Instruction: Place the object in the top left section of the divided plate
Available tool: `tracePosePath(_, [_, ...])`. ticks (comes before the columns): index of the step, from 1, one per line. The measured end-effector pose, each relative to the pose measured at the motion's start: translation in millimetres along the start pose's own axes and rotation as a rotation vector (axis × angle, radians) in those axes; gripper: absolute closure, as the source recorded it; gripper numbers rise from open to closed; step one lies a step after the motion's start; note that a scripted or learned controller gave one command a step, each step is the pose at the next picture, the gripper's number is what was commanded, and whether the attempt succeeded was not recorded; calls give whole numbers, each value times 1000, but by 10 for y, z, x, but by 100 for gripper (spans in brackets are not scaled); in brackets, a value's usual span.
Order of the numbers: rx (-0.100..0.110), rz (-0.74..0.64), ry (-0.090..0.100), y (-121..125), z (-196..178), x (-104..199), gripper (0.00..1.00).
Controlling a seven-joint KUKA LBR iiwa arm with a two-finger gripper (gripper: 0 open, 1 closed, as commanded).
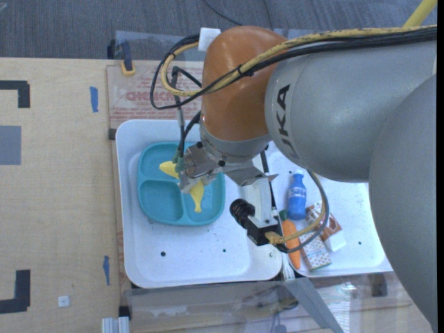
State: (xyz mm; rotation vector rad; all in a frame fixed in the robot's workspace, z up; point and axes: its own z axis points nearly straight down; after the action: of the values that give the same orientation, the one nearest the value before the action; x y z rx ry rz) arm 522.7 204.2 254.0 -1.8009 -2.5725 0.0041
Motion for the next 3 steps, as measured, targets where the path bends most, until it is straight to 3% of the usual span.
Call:
tracePosePath(1, [1,155,1,-30,154,-72,100])
tracePosePath(2, [1,97,0,-74,356,6,100])
tracePosePath(3, [-5,19,-1,242,-57,-313,100])
